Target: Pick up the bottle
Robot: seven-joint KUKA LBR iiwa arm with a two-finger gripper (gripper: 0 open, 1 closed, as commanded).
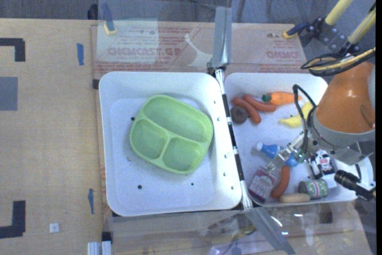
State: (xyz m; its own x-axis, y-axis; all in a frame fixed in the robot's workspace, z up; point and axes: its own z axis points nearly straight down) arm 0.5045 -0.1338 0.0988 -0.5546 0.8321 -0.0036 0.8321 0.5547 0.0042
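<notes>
The bottle (267, 150) is small and pale with a blue cap. It lies on its side in the middle of the right bin (239, 146), cap pointing left. My gripper (290, 154) is low in that bin, right at the bottle's right end and touching or overlapping it. The grey wrist and its orange band (349, 106) cover the bin's right side. A bit of blue shows under the gripper tip.
Around the gripper lie a clear pinkish packet (261, 183), a red sausage (280, 182), a tan roll (295, 197), a green can (316, 189) and a small black-and-white toy (322, 162). Banana (294, 121), carrot (278, 98) and hot dogs (250, 107) lie farther back. The left bin holds a green divided plate (171, 134).
</notes>
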